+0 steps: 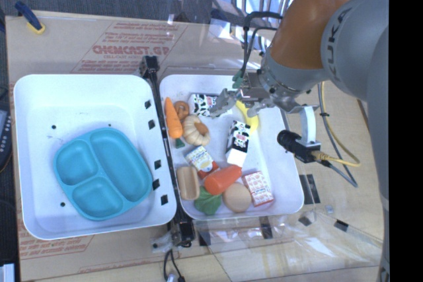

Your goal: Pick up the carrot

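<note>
The carrot (173, 117), a slim orange piece with a green end, lies along the left wall of the right bin (287, 172), pointing away from the camera. My gripper (243, 101) hangs over the back middle of that bin, to the right of the carrot and apart from it. It is just above a yellow item (249, 118) and beside a black-and-white milk carton (203, 104). Nothing shows as held.
A thicker red-orange vegetable (222, 179) with green leaves (207, 203) lies near the front. Around it sit a bread roll (195, 131), a second carton (238, 140), an egg (237, 197) and small boxes (258, 188). The left bin (39, 102) holds a blue divided plate (102, 172).
</note>
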### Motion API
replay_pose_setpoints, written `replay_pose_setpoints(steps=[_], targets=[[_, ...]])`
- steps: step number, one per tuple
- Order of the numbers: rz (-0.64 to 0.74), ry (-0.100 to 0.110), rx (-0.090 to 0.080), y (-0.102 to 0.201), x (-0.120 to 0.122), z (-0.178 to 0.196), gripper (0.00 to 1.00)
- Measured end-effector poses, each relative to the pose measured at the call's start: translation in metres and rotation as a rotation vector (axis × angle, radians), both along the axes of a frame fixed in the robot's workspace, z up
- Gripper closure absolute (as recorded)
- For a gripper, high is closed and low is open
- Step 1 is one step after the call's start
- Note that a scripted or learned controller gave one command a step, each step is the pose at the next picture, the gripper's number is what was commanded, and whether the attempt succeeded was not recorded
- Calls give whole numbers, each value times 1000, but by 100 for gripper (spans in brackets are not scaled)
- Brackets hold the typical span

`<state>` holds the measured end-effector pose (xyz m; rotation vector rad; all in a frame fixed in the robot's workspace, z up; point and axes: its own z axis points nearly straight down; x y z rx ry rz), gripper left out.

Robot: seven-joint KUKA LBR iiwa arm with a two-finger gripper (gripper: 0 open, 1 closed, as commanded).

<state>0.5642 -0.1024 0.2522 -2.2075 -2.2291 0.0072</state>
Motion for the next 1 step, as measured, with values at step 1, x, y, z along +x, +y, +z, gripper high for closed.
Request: replay_pose_setpoints(steps=[1], targets=[[-164,2,-2,30,77,-64,0]])
